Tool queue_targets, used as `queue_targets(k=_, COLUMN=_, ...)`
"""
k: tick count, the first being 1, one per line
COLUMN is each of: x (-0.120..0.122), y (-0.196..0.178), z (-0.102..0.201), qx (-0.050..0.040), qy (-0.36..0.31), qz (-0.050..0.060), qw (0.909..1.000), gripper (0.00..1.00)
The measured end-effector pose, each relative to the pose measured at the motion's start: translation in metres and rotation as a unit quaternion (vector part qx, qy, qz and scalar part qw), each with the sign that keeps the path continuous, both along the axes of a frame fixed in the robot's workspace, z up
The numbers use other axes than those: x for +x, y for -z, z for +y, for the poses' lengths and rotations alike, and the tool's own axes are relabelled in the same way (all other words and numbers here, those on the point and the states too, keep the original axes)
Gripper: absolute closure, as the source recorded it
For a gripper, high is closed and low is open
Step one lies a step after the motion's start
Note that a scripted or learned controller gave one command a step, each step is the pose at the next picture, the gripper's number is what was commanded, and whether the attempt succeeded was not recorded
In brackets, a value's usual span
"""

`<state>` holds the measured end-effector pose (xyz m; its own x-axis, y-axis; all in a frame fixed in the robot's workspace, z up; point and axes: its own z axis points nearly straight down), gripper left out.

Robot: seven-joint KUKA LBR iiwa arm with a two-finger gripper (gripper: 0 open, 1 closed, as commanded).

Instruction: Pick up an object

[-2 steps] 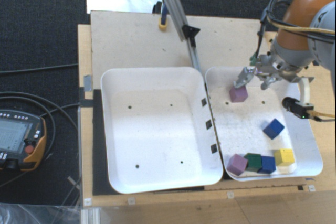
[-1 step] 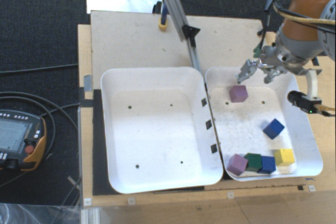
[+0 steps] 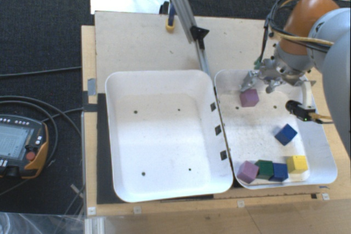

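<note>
Tool (image 3: 259, 80) released above purple cube (image 3: 249, 97) in right bin (image 3: 329, 172); five more blocks there.

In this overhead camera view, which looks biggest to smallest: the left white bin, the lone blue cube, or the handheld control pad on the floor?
1. Left shallow white plastic bin
2. Grey-and-orange handheld control pad, cut off by the picture's edge
3. Lone blue cube

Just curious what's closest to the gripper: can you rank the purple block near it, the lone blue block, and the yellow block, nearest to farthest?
Measured from the gripper:
1. Purple block, just below it, at the right bin's far end.
2. Lone blue block, mid-bin, toward the right.
3. Yellow block, near corner.
</note>
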<state>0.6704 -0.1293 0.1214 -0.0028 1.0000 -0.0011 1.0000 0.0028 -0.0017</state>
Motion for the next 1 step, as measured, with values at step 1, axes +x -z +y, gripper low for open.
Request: queue_targets(k=1, x=-0.0265, y=0.0326, z=0.0257, qx=0.0011, qy=-0.001, qz=0.0, qw=1.0, gripper=0.0)
